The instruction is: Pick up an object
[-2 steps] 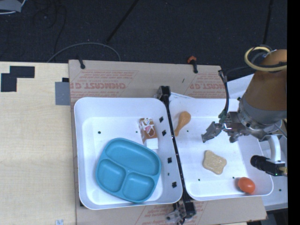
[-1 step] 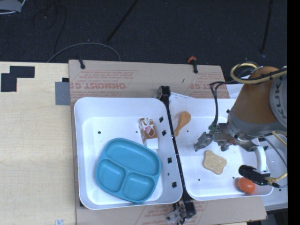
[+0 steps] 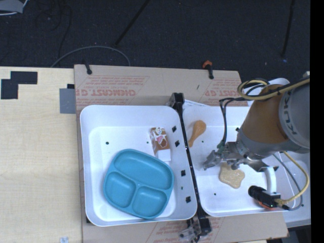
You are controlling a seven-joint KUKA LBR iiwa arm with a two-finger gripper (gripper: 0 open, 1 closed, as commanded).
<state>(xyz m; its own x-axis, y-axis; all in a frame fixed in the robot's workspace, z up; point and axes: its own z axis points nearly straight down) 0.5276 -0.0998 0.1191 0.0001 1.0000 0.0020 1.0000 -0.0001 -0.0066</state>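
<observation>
My gripper is low in the right bin, near its middle. A tan, toast-like flat piece lies just below and right of it, partly under the wrist. A tan drumstick-shaped piece lies at the bin's upper left, apart from the gripper. In the left bin a blue divided plate sits at the front. A small brown and white packet rests beside the divider.
The grey arm with its orange band covers the right bin's right side. A black divider strip runs between the bins. Cardboard lies under them, and pale bench top lies to the left.
</observation>
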